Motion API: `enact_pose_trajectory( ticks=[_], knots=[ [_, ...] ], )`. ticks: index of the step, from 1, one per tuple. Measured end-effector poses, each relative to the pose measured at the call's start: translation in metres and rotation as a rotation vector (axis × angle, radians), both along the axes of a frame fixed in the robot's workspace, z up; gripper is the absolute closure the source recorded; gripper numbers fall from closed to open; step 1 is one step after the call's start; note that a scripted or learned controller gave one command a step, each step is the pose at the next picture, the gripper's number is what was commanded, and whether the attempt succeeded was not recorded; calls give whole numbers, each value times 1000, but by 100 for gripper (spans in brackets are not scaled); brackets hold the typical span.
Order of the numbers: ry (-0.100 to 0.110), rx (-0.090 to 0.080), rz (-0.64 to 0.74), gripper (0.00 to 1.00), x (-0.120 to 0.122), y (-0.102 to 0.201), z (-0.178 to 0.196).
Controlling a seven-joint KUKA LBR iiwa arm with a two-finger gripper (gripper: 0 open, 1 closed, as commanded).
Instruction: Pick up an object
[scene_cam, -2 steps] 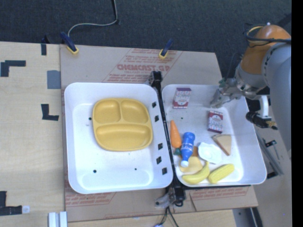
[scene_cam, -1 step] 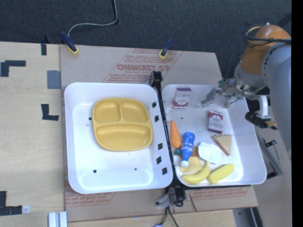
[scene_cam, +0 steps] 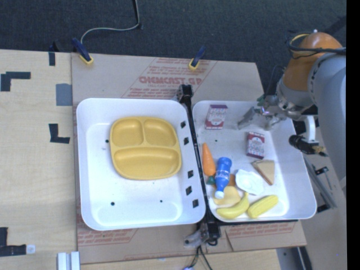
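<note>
Roughly, two red cartons, one banana, one carrot.

Dark carpet up top, wood bench underneath

Floor at the back is dark grey carpet, with a thin black cable trailing across it. The bench is pale wood with a few grey tape marks, and a brown cardboard sheet with red print lies on it, held at its far edge by two yellow-and-blue clamps. Lighting's even, no harsh shadows.
</note>
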State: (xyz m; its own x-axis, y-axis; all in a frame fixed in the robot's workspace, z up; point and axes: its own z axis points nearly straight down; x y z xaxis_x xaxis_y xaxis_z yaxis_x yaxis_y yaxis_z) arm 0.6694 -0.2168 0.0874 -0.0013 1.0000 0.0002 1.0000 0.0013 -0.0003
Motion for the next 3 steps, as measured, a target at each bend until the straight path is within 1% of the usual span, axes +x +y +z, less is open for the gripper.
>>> enact_pose_trajectory(
  ticks=[2, 3],
  knots=[
    [-4, -6, -1, 0, 0, 11, -1],
    [-4, -3, 0, 0, 0, 6, -1]
  ],
)
